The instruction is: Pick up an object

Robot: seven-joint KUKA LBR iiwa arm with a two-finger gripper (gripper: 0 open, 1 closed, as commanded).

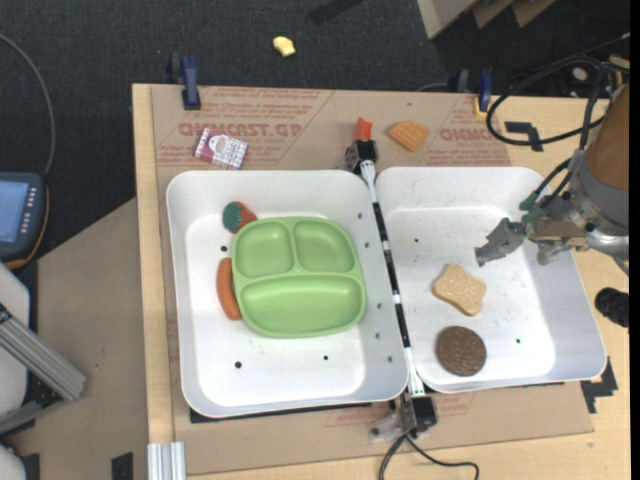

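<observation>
- Toast slice (459, 290): tan, rounded, lying flat in the right bin (560, 363), mid-floor.
- Round brown disc (461, 351): dark, flat, placed just below the toast.
- Gripper (500, 243): positioned above the right bin, up-right of the toast; nothing is seen held.
- Green divided plate (297, 275): set in the left bin (200, 368).

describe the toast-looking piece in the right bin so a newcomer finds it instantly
Start at the right white bin. Near its middle, just left of the gripper, lies the tan bread slice. Its neighbour below, the cookie, is round and dark brown; the slice is pale and squarish.
</observation>
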